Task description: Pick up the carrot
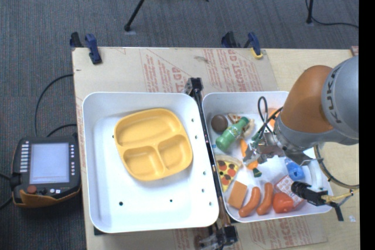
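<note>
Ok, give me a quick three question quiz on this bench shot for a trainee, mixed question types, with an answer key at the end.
1. True or false: the yellow plate lies in the left bin.
2. Which lies nearest the front rim of the right bin? A) green bottle B) two sausages C) brown round piece
3. Fill in: the end effector hovers over the ____ bin, close to the carrot.

Key: 1 true; 2 B; 3 right.
</note>
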`<state>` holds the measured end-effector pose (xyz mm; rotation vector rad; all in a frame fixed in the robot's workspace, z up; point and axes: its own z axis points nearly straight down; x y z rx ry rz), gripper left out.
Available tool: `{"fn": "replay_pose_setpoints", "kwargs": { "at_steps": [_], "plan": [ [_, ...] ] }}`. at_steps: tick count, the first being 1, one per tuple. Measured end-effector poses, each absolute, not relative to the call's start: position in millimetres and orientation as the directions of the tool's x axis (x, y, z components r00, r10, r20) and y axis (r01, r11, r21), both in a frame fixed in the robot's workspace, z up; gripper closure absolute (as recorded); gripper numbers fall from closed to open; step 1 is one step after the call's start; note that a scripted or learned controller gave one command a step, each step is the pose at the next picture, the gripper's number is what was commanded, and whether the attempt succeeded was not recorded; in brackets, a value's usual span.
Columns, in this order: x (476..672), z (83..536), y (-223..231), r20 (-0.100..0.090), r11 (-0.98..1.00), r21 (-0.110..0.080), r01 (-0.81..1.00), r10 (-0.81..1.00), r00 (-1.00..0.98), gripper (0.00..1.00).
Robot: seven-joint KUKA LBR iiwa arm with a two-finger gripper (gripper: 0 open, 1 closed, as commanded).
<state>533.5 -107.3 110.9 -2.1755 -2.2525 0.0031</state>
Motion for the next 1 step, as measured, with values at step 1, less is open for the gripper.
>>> {"fn": "replay_pose_setpoints", "kwargs": {
  "at_steps": [1],
  "plan": [
    [494.9,164.4,-81.4,0.004,-0.079,-0.006,0.997,0.997,0.079,1.0]
  ]
}}
